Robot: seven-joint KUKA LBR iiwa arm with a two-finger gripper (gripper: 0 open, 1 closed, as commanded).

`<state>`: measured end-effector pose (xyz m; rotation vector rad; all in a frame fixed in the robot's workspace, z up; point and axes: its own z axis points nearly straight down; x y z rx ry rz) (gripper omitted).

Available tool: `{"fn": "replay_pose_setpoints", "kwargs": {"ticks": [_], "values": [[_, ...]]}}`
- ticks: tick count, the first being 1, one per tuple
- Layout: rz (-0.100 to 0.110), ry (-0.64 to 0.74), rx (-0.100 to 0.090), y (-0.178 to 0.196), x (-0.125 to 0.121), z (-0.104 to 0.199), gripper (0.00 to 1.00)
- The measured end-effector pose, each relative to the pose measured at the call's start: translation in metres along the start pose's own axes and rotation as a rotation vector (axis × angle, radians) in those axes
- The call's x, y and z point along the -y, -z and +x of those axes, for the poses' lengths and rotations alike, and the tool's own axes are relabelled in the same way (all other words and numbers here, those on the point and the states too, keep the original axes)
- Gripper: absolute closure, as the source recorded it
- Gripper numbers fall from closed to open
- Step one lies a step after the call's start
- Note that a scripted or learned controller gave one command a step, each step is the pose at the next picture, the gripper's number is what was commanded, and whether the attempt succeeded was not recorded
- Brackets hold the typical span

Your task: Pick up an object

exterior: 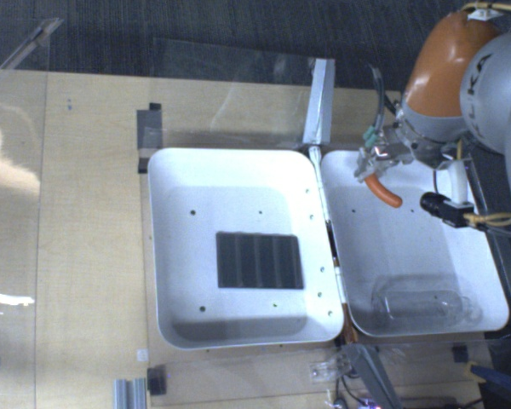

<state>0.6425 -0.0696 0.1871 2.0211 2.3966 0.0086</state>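
My gripper (369, 172) hangs over the far left part of the right bin (494, 313). It is shut on one end of a small orange carrot-shaped piece (386, 192), which slants down to the right from the fingertips. A clear plastic bottle (419, 303) lies on its side near the front of the same bin. In the left bin (170, 228) a dark ribbed rectangular block (259, 261) lies flat in the middle.
A black connector with cables (444, 208) hangs from the arm over the right bin's right side. A metal post (318, 100) stands behind the wall where the two bins meet. The wooden bench (68, 228) stretches to the left.
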Motion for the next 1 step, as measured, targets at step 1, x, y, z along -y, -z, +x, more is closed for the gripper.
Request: {"fn": "replay_pose_setpoints", "kwargs": {"ticks": [1], "values": [[0.004, -0.079, -0.001, -0.0013, 0.0621, 0.0075, 1.00]]}}
